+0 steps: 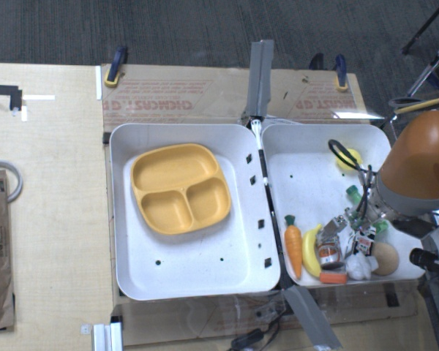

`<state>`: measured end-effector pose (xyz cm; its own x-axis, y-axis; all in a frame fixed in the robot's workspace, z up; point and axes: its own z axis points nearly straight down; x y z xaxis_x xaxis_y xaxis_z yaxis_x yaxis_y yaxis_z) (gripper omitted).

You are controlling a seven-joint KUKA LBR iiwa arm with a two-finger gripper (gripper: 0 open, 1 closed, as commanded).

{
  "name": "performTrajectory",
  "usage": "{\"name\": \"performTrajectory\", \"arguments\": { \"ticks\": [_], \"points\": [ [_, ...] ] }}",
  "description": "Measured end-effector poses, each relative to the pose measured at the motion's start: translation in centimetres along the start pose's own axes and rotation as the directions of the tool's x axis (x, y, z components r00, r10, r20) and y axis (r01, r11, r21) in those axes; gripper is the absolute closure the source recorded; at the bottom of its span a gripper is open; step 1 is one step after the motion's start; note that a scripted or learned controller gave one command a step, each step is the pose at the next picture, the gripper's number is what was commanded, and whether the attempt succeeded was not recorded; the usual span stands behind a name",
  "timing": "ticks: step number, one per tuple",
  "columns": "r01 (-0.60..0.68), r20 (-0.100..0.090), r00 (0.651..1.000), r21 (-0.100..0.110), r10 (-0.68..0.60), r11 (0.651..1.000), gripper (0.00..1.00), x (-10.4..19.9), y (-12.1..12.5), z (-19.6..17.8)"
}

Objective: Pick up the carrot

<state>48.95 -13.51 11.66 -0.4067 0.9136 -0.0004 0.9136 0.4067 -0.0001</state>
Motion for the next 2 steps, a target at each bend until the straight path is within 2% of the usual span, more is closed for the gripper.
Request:
{"name": "performTrajectory", "arguments": {
  "ticks": [1,2],
  "points": [
    [-0.166,0.000,0.986,0.001,0.166,0.986,0.00,7.8,2.2,-7.5],
    [0.269,0.004,0.963,-0.001,-0.269,0.963,0.00,-6.5,13.1,-9.9]
  ]
}}
